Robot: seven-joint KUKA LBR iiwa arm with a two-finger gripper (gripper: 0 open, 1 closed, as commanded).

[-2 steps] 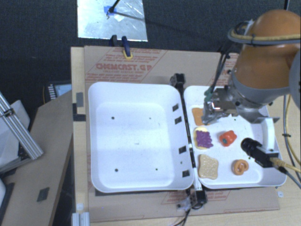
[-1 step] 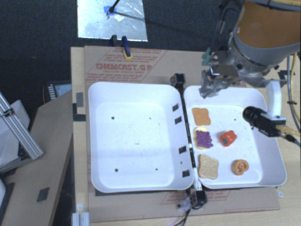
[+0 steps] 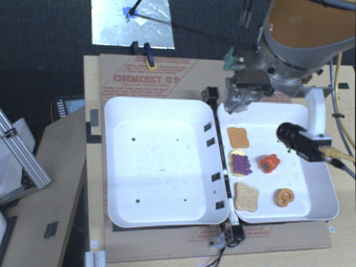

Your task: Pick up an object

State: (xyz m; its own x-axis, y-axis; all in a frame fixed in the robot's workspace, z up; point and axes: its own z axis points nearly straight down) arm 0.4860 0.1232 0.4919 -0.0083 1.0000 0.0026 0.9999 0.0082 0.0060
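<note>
Gripper (image 3: 240, 98) hangs over the far-left corner of the right bin (image 3: 320, 204), prob. staged above the items before a descent; can't tell its state from this angle. Candidates all sit in that bin, along its left side w/ gaps between most: orange toast slice (image 3: 237, 137), purple grapes (image 3: 240, 163), bread slice (image 3: 246, 197), red pepper (image 3: 269, 163), pretzel (image 3: 284, 197). Toast is nearest, so likely the target. Left bin (image 3: 119, 204) probably serves as drop zone.
</note>
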